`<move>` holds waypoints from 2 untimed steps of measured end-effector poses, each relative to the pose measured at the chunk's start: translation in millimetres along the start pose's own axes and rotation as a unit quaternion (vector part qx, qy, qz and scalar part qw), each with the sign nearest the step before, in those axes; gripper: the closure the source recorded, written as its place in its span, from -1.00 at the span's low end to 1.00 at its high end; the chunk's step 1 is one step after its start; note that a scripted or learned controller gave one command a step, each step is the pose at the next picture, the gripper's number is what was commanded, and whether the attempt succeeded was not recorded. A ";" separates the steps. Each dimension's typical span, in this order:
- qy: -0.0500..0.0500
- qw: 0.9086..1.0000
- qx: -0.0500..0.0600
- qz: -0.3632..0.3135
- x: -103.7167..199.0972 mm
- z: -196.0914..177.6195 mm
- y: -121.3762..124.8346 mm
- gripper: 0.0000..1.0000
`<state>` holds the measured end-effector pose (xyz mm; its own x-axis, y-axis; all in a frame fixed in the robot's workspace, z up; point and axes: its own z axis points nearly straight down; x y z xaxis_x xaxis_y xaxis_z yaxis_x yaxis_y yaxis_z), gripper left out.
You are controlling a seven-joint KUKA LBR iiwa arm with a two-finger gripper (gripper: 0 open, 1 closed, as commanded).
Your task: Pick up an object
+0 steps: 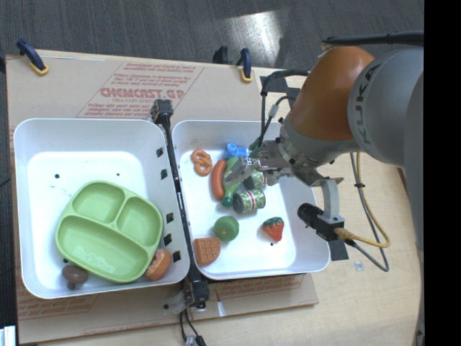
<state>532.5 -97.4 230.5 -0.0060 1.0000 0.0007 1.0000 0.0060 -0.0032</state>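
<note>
Reaching in from the right, over the right bin (306,254). Gripper (253,170) low over the cluster in the upper middle of that bin; finger state cannot be told, hidden under the wrist. Nearest candidate: green can (250,200), directly below and just beside the gripper, lying on its side with its long axis roughly left to right. Orange carrot (217,180) just left, long axis running up and down the view. Strawberry (273,228) and green round fruit (226,228) nearer the front wall, apart from the cluster. Likely next: short descent onto the can.
</note>
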 end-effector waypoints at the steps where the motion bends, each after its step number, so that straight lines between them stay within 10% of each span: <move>1: 0.000 1.000 0.002 0.000 -12.2 119.9 30.7 -1.00; 2: -0.001 1.000 0.001 -0.002 -12.4 108.7 31.9 1.00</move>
<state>564.1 -109.6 121.8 -0.0110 0.9999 -0.0018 0.9999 0.0110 -0.0057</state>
